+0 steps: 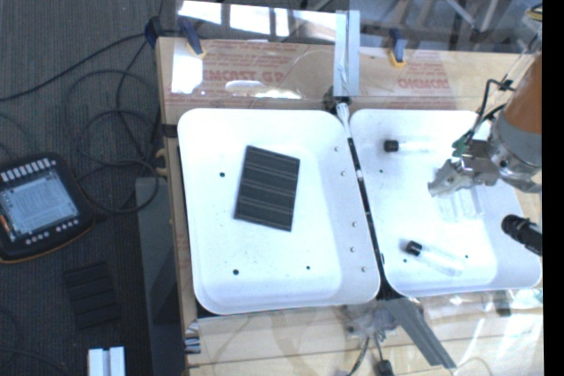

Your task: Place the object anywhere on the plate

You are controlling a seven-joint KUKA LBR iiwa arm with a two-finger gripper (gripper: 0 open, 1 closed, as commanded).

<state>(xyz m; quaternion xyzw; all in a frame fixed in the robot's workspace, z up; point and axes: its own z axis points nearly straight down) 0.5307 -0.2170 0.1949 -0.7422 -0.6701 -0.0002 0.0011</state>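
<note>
The gripper (458,189) hovers in the right bin (423,277), its grip impossible to read; clear black-capped tubes lie at ten (407,146) and six o'clock (436,255), awaiting transfer to the dark ridged plate (267,188) in the left bin (211,277).

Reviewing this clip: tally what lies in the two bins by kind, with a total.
Dark ribbed plate, left bin: 1
Clear tubes with black caps, right bin: 2, one near the far side, one near the front
Total: 3
The gripper is above the right bin.
</note>
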